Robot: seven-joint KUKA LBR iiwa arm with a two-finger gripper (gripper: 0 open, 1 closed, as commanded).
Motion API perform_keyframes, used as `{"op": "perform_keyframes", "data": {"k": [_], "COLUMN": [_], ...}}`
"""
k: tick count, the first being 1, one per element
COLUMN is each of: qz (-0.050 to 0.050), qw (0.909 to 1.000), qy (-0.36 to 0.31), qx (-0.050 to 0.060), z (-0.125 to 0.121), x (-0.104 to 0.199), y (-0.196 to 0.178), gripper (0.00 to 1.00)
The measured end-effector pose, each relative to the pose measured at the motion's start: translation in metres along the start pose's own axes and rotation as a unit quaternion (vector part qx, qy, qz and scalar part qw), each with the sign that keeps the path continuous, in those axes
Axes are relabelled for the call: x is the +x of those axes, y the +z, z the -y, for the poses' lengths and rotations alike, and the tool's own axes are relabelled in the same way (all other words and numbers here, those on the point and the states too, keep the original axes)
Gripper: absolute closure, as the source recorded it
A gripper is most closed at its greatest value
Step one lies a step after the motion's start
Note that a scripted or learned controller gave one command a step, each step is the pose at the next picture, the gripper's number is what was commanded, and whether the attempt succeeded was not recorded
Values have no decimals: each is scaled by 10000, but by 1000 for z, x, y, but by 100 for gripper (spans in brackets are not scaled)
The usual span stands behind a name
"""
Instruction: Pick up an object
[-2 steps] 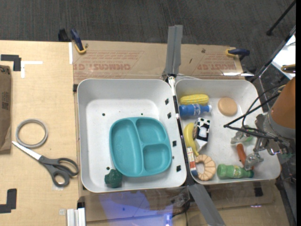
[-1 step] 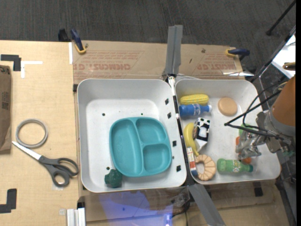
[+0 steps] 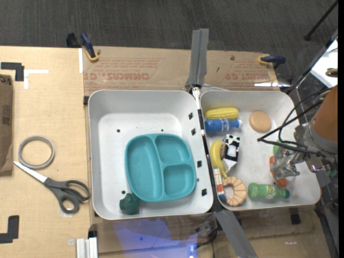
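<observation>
Gripper (image 3: 283,168) of the grey arm hangs low at the right side of the right bin (image 3: 244,98), just above the green bottle (image 3: 267,192) that lies on its side near the front wall. Whether the pincer is released or clenched, I cannot tell; the metal parts blur together, and nothing is seen between them.

This bin holds several toys. At the back lie 1 yellow corn cob (image 3: 222,113) and, touching it in front, 1 blue bottle (image 3: 222,125). To the right of them is a round tan piece (image 3: 260,121), apart from the others. In the middle is a black and white toy (image 3: 231,147), and beside it a banana (image 3: 216,156) runs along the left wall. Near the front left corner is a ring-shaped pastry (image 3: 235,191), close to the cap end of the green bottle.

The left bin (image 3: 140,104) holds 1 teal divided plate (image 3: 160,167) with 3 sections, and 1 small dark green object (image 3: 129,203) is at its front left corner.

On the wooden table to the left lie scissors (image 3: 56,186) and a roll of tape (image 3: 36,151).
</observation>
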State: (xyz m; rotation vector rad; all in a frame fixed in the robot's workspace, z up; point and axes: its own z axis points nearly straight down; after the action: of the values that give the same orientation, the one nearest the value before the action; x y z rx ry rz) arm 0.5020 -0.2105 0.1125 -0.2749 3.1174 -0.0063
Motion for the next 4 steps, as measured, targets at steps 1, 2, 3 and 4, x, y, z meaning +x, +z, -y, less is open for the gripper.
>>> {"op": "perform_keyframes", "data": {"k": [1,2,3,4], "qz": [0,-43,23,52], "qw": [10000,9997,9959,9946], "qy": [1,233,905,1038], "qx": [-1,-25,10,16], "z": [0,10,-1,-23], "x": [0,-3,15,13], "y": [0,21,17,15], "gripper": [0,0,0,0]}}
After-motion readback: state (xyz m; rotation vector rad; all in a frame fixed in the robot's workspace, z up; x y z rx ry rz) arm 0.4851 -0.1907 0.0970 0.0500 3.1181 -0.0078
